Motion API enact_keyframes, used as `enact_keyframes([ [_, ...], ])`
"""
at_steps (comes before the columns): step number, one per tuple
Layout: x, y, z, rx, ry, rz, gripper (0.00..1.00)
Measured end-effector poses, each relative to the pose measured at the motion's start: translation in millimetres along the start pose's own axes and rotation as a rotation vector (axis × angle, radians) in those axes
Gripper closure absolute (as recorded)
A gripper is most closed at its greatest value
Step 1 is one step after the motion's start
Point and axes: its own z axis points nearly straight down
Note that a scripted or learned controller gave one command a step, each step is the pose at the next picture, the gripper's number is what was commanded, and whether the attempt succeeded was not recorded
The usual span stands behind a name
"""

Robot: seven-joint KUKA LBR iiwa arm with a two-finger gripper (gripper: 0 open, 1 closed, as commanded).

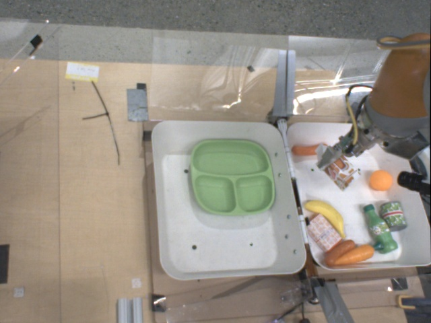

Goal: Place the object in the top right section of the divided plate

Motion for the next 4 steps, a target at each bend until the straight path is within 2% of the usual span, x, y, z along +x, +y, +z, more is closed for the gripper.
enact_keyframes([
  [1,68,25,-43,-0.001,0.0,-0.069,1.0],
  [2,132,57,-49,-0.001,0.001,-0.39,1.0],
  [3,146,59,-33,-0.003,0.001,-0.908,1.0],
  [4,151,116,-17,-0.003,0.002,-0.924,1.0],
])
